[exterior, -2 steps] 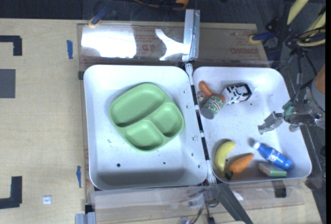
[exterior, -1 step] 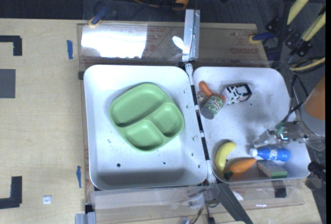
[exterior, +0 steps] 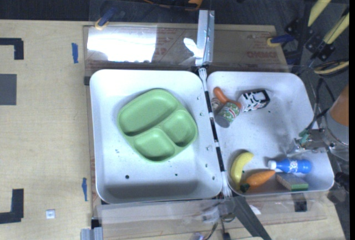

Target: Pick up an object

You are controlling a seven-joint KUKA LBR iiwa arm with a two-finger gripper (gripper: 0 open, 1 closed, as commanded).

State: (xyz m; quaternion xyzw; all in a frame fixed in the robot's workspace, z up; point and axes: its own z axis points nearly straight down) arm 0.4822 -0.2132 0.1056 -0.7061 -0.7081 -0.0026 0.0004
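Note:
The right bin (exterior: 277,128) holds several objects. At its far left lie a small orange piece (exterior: 220,93), a grey-green can (exterior: 227,113) on its side and a black-and-white toy (exterior: 255,99). Along the near wall are a yellow banana (exterior: 239,165), an orange carrot (exterior: 259,178), a blue-and-white bottle (exterior: 292,166) lying flat and a brown block with a green edge (exterior: 292,182). My gripper (exterior: 304,142) reaches in from the right edge, low over the bin's right side, just above and behind the bottle. Nothing is seen held in it.
The left bin (exterior: 105,139) carries a green divided plate (exterior: 157,124). A metal divider (exterior: 213,128) separates the two bins. A clear panel (exterior: 144,42) and a metal post (exterior: 204,36) stand behind them. Cables hang at the far right.

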